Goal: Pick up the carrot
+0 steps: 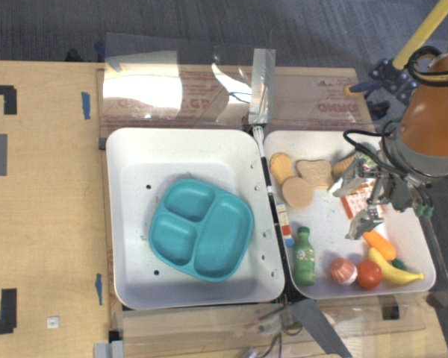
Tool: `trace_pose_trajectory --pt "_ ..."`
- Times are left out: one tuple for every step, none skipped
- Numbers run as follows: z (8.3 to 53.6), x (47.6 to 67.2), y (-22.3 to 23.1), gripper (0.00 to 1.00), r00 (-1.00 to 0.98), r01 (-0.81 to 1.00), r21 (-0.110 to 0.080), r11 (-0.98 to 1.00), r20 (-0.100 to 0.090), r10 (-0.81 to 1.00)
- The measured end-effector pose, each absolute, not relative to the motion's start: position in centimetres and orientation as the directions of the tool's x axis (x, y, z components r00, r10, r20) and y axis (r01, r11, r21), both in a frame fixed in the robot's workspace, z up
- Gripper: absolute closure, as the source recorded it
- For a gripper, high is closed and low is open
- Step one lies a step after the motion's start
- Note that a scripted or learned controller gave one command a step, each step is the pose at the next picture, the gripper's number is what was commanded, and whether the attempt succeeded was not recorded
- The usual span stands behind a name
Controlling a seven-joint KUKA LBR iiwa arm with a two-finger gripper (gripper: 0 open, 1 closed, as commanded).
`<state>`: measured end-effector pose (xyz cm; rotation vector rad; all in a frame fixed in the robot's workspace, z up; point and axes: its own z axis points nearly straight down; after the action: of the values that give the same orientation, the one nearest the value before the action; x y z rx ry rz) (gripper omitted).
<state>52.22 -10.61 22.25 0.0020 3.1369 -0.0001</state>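
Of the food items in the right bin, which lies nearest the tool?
The carrot, the orange piece just below the tool. The banana, tomato and bottle lie farther off.

The arm (431, 125) has a broad orange band above a grey wrist, black cables looping around it, and a silvery metal gripper (366, 218) below.

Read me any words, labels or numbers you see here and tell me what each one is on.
None can be read.
Red print on the clear panel behind the bins: blurred.
Label on the green bottle: too small.
Red and white packet by the gripper: illegible.
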Motion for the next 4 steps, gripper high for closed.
trace_pose_trajectory --pt "15.6 48.7 -18.5 0.0 -0.999 0.047 0.0 0.999 0.003 0.047" --pt "9.7 48.4 -15.2 0.0 -1.0 -0.002 -0.003 1.0 -0.011 -0.002" --pt "10.5 48.5 -14.9 1.0 -1.0 -0.005 -0.002 1.0 -0.013 -0.005" --pt "19.3 51.8 -10.7 1.0 -0.987 -0.161 -0.002 0.987 -0.012 -0.161"
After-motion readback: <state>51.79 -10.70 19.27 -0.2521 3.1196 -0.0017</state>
